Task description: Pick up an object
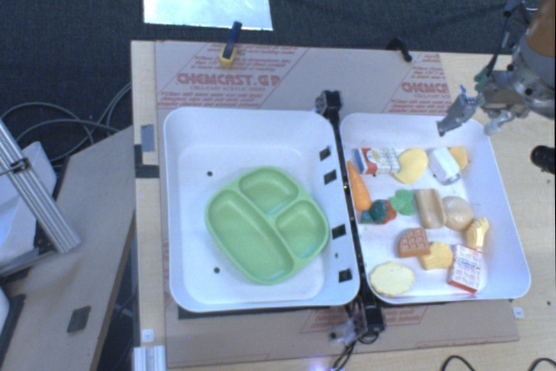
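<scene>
Grey gripper [473, 110] poised above the far right corner of the right bin [508, 213], fingers spread and holding nothing. Toy food heaped below: white cylinder [444, 164] nearest, carrot [358, 185] at the left wall, waffle [413, 241] nearer. Best bet: drop straight over the cylinder, straddle its narrow width, close before lifting. Green divided plate [265, 224] alone in the left bin [187, 187].

The claw [473, 111] hangs at the right — fingers spread (nothing between).
</scene>
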`<act>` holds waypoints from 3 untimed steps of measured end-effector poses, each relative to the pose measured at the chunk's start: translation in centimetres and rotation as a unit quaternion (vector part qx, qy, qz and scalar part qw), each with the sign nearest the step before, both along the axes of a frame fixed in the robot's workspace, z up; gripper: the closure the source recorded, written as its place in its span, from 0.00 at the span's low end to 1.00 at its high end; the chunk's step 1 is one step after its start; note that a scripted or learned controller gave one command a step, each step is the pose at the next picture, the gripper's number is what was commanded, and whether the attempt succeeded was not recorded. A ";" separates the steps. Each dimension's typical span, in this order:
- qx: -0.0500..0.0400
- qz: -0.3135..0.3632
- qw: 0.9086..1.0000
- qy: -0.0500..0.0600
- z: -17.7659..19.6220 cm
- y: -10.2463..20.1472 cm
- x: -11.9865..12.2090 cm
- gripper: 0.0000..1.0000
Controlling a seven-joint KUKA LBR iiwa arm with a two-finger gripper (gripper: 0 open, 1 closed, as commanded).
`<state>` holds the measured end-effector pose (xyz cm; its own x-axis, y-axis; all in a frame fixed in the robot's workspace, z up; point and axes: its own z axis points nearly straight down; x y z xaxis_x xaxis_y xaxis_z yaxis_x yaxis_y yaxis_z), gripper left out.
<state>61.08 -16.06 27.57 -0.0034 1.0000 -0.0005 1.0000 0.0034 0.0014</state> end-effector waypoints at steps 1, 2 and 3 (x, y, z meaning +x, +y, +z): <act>0.000 -0.001 1.000 0.001 -4.4 -0.5 -0.3 0.00; 0.000 -0.001 1.000 0.001 -8.5 -0.5 -0.5 0.00; 0.000 -0.001 1.000 0.001 -14.5 -1.1 -0.5 0.00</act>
